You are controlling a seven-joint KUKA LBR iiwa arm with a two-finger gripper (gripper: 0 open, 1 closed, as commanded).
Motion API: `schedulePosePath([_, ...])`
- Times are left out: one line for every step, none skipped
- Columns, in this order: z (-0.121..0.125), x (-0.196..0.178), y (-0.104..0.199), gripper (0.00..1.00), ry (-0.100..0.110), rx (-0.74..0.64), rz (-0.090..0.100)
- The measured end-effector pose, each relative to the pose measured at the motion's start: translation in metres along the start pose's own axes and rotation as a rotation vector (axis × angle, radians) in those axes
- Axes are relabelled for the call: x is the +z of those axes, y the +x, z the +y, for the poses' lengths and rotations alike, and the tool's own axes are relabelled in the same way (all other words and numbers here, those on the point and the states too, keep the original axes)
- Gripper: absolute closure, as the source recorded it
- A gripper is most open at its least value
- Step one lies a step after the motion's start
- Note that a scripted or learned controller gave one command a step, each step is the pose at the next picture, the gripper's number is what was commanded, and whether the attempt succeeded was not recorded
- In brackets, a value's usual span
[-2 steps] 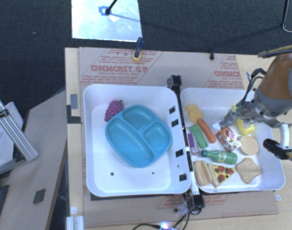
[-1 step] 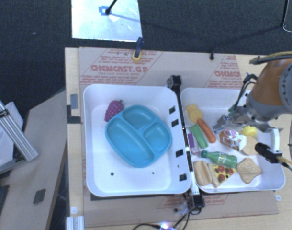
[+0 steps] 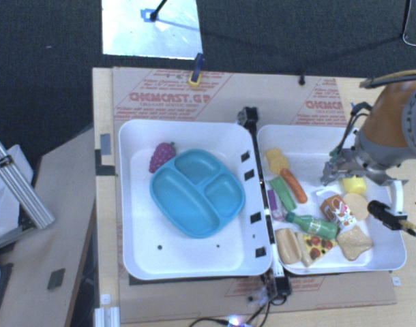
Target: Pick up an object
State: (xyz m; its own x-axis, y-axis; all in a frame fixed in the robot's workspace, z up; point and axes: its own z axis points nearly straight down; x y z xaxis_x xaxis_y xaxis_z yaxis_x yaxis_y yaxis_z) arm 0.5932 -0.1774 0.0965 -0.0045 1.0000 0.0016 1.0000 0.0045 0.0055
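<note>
The hand (image 3: 336, 171) hangs low in the right bin (image 3: 396, 259), just beside a yellow block (image 3: 354, 184); I cannot tell how it is set or whether it grips anything. Left of the block lie a carrot (image 3: 294, 186) and a green bottle (image 3: 312, 225). A blue plate (image 3: 196, 192) fills the left bin (image 3: 136, 244).

Red "CHEMCAST GP" lettering repeats, upside down, on the brown sheet (image 3: 168, 95) beneath the bins.
</note>
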Motion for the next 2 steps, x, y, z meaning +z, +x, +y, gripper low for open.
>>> schedulePosePath([0.001, -0.059, -0.010, 1.00, -0.002, 0.005, -0.004])
schedulePosePath([0.011, -0.108, -0.014, 1.00, -0.002, 0.001, -0.004])
